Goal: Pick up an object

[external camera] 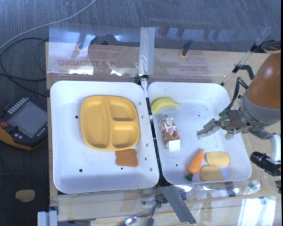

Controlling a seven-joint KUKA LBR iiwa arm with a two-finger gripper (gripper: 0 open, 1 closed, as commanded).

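Over the right bin (226, 95) the gripper (208, 128) hangs with its fingers parted and nothing between them; no pick is made yet, so approach, closing and lift all remain. Likeliest target, by my judgement: the toy carrot (195, 162), orange with a green tip, lying tilted just near-side of the gripper. Beside it sit two yellow-tan bread-like pieces (214, 166). A small carton (170, 133) and a banana (163, 104) lie by the bin's left wall. Left bin (61, 126): yellow divided plate (109, 122), toast-coloured piece (127, 157).
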